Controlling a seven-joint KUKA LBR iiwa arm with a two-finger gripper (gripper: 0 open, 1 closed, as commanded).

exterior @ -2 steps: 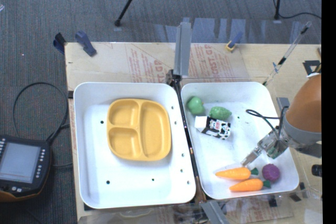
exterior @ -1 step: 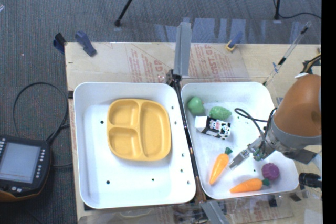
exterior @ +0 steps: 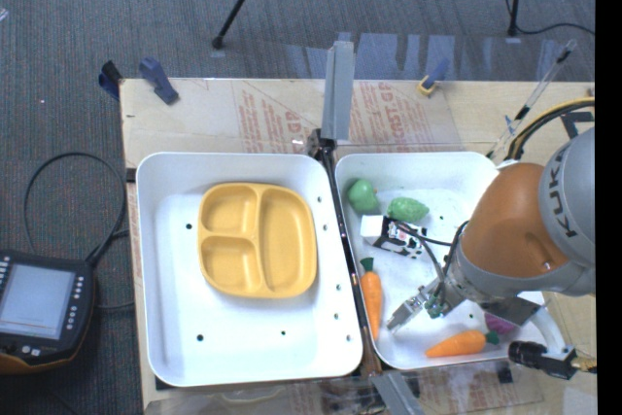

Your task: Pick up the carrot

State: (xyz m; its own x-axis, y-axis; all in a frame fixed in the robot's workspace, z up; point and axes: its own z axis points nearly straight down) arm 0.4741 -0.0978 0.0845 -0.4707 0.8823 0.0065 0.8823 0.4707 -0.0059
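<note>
Two carrots lie in the right bin (exterior: 486,172). One carrot (exterior: 371,302) lies lengthwise along the bin's left wall, green top pointing away. The other carrot (exterior: 457,343) lies across the bin near its front wall, with its green end to the right. My gripper (exterior: 401,315) reaches down and to the left from the orange wrist, and its tip hovers just right of the first carrot, between the two. Nothing is seen held in it.
The right bin also holds a green round fruit (exterior: 362,195), a green leafy piece (exterior: 408,208), a white and black item (exterior: 394,234) and a pink piece (exterior: 502,323) under the arm. A yellow divided plate (exterior: 259,239) sits in the left bin (exterior: 165,199).
</note>
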